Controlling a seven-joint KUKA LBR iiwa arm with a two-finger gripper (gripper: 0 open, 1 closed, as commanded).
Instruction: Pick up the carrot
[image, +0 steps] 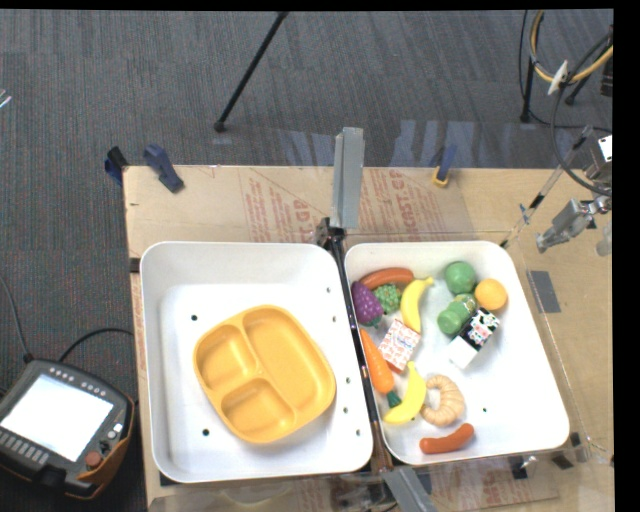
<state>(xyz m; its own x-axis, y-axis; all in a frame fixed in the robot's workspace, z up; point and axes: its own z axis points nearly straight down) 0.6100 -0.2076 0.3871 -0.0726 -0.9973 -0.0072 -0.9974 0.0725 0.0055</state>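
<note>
- Target: the tapered orange plastic carrot (377, 364) lies in the right-hand shallow white bin (530, 375), hard against that bin's left wall at about 9 o'clock from the bin's centre, its narrow tip pointing toward 5 o'clock.
- My jaws (566, 226) hang off the bin's 2 o'clock corner, over the bench (240, 200), well apart from the carrot; whether they are spread or pressed together I cannot tell.
- Risk 1: the bin wall touches the carrot's long side, so one finger may land on the rim instead of beside the carrot.
- Risk 2: the crescent-shaped yellow toy banana (410, 398) lies just beside the carrot's lower end, and the red-and-white printed carton (399, 343) sits at its 2 o'clock; I judge either could be pinched or nudged along with it.
- Risk 3: the carrot looks smooth, hard and conical, so a grip near the tip would likely slip.
- Other textures: the knobbly purple toy grape bunch (366, 303) sits at the carrot's 12 o'clock; the glossy yellow three-compartment plastic tray (263, 372) rests in the left-hand white bin (170, 300).
</note>
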